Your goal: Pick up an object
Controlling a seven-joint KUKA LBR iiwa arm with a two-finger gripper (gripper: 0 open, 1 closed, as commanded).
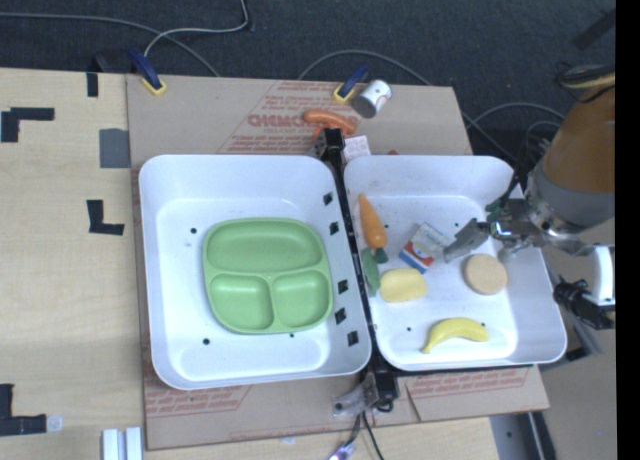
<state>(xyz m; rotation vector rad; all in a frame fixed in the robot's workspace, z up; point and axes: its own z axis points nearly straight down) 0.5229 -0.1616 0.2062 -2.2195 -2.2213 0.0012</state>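
Note:
The right bin holds an orange carrot along its left wall, a small red, white and blue packet, a yellow lemon-like piece, a round tan piece and a yellow banana. My gripper reaches in from the right, low over the bin. It sits just right of the packet and above-left of the tan piece. Nothing is visibly held.
The left bin carries a green divided plate. Behind the bins on the cardboard lie an orange item and a small white cylinder. Clamps and cables sit at the back.

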